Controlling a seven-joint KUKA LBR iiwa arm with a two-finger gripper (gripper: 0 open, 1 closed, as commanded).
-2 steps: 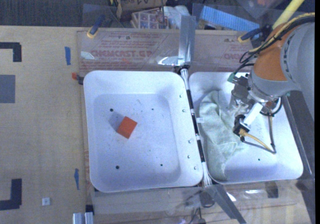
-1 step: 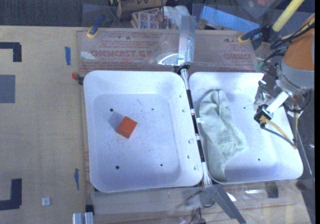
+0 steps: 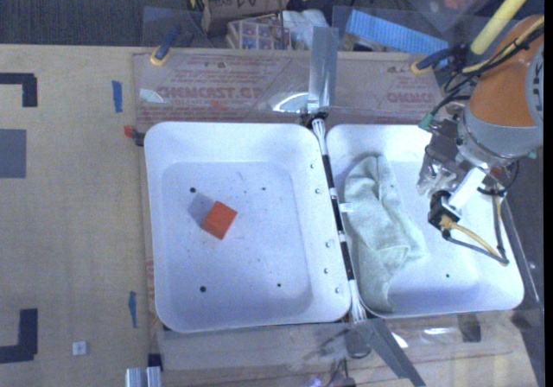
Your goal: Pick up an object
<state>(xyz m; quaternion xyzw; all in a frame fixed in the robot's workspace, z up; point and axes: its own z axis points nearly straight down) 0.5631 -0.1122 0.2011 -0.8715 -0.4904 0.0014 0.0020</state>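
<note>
Pick not done afaict: my gripper (image 3: pixel 435 176) hangs over shallow white right bin (image 3: pixel 484 286) near crumpled pale cloth (image 3: pixel 380 221), can't tell if spread or pressed together; small orange block (image 3: pixel 220 219) lies in left bin (image 3: pixel 259 277).

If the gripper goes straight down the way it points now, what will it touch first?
Probably the bare floor of the right shallow white bin, just beside the crumpled pale cloth. The gripper hangs near the cloth's right edge and depth is unclear, so it might brush the cloth.
</note>
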